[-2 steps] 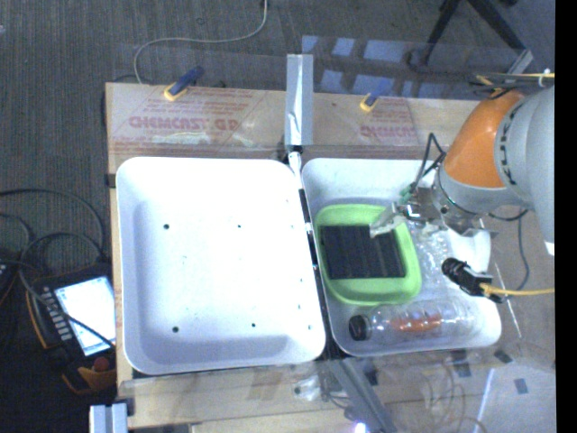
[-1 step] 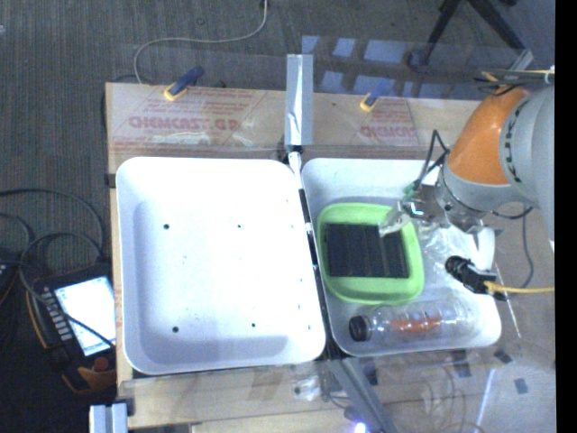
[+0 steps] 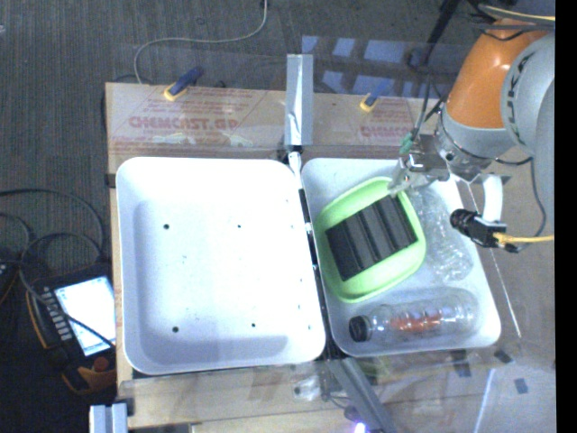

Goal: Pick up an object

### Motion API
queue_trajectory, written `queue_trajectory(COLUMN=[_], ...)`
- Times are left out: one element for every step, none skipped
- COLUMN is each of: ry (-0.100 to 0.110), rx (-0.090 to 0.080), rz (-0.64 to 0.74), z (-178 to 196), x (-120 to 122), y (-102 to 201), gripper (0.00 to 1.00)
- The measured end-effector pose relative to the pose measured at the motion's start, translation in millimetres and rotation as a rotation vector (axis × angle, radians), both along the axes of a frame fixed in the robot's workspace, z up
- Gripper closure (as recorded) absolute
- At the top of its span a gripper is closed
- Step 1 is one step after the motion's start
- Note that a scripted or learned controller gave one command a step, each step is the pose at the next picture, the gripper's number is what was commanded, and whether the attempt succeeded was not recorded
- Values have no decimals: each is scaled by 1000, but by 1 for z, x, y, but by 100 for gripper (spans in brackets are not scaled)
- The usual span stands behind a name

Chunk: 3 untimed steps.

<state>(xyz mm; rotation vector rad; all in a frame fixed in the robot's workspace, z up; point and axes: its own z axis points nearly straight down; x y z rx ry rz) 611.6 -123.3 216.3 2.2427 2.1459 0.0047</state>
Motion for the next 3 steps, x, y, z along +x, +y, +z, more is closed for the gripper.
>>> queue_trajectory(ry=[37, 36, 23], rx=[19, 6, -5], rz=[208, 364, 698], z=[53, 26, 11], x=[33, 56, 59], y=[-3, 28, 1], gripper=[100, 100, 100])
